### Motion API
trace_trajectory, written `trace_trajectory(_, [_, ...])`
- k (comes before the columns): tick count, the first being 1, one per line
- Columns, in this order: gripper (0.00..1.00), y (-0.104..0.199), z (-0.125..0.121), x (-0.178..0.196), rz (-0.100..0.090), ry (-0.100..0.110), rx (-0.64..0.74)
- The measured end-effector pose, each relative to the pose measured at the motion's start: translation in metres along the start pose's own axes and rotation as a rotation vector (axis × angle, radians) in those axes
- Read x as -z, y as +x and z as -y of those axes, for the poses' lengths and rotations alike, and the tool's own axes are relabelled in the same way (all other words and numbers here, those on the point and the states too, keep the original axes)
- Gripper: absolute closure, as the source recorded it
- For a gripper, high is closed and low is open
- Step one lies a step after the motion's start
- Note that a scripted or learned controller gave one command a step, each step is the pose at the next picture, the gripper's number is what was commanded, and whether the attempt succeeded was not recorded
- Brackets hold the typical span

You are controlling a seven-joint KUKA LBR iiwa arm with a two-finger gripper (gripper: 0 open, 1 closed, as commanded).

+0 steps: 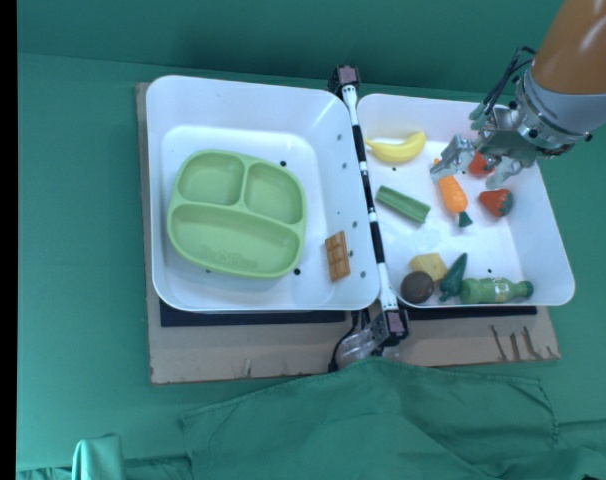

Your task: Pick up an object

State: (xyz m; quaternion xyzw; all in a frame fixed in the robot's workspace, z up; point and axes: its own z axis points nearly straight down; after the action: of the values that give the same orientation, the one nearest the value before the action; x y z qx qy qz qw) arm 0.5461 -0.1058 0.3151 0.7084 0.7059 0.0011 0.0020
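Note:
My gripper (pixel 479 161) hangs over the far right part of the right bin (pixel 543 238), its two fingers spread apart and open. A small red-orange piece (pixel 480 165) lies between the fingertips, not clamped. An orange carrot (pixel 453 195) sits just below the left finger, and a red strawberry-like piece (pixel 496 203) lies below the right one. Also in this bin are a yellow banana (pixel 396 148), a green stick (pixel 403 205), a yellow chunk (pixel 429 264), a brown ball (pixel 417 287), a dark green pepper (pixel 453 275) and a green bottle (pixel 493 290).
The left bin (pixel 183 103) holds a light green divided plate (pixel 237 213) and a small brown waffle block (pixel 337 256). A black-and-white divider (pixel 366 183) runs between the bins. Green cloth surrounds the bench.

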Motion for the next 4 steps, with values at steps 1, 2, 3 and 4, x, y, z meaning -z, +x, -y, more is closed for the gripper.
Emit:
trace_trajectory(1, [0.0, -0.057, -0.043, -0.077, 0.002, 0.006, -0.004])
trace_trajectory(2, [0.0, -0.082, -0.086, -0.065, 0.004, -0.005, 0.001])
trace_trajectory(3, [0.0, -0.08, -0.154, -0.047, 0.004, -0.008, 0.004])
trace_trajectory(4, [0.0, -0.081, -0.134, -0.078, 0.002, 0.004, 0.0])
